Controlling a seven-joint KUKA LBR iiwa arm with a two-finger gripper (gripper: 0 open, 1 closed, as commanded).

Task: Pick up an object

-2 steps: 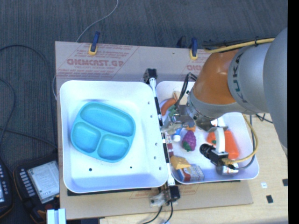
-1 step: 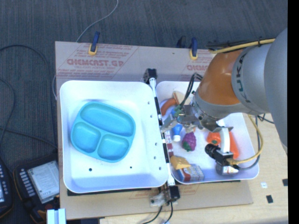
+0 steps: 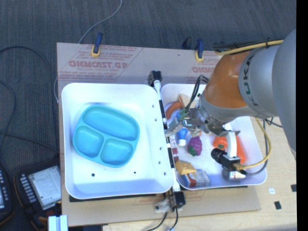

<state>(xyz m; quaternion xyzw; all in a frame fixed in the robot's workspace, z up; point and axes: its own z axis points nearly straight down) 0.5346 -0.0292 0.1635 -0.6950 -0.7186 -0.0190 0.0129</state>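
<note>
— Dark carpet all round, and that plywood board (image 3: 120, 64) clamped under both bins. What's the arm (image 3: 250, 85) up to?

— Reaching in from the right, grey bulk with the orange band, bent low over the right bin (image 3: 257, 177). It covers the upper middle of it.

— And the left bin (image 3: 77, 177)?

— Just the blue divided tray (image 3: 106, 134) lying in it, three compartments, nothing in them that I can see.

— So the pickings are on the right.

— Yes, a small heap: an orange and white piece (image 3: 235, 147) near the right wall, a packet (image 3: 195, 178) at the near edge, a purple grape-like toy (image 3: 195, 146) in the middle, a little blue and white bottle (image 3: 182, 137) just beside it.

— Has the gripper (image 3: 188, 124) got one?

— Can't tell. It hangs just above the bottle and the purple toy, but its wrist hides the tips. I'd judge nothing is lifted yet; everything lies on the bin floor, so the grasp and the lift are left.
</note>
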